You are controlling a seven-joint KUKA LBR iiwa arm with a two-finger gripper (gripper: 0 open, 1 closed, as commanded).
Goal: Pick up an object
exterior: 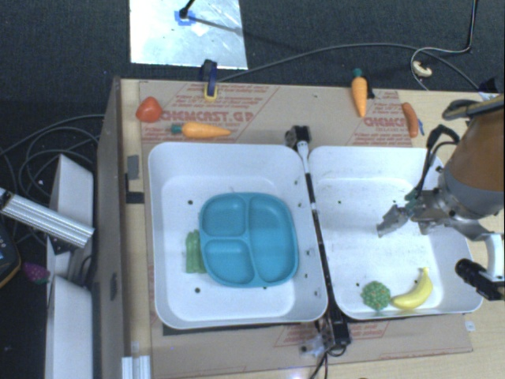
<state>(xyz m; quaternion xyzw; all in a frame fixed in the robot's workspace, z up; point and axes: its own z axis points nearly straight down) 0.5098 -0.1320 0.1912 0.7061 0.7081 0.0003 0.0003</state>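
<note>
Gripper (pixel 392 221) over the right bin (pixel 347 172).
Can't tell its state; banana (pixel 415 292) and green ball (pixel 376 295) lie below.

A robotics lab: bench (pixel 237 117) with bins, loose cables (pixel 47 156) (toy food).

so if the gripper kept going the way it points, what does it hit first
Probably the bare floor of the right bin. The gripper points left and down, and height is hard to judge here.
</note>
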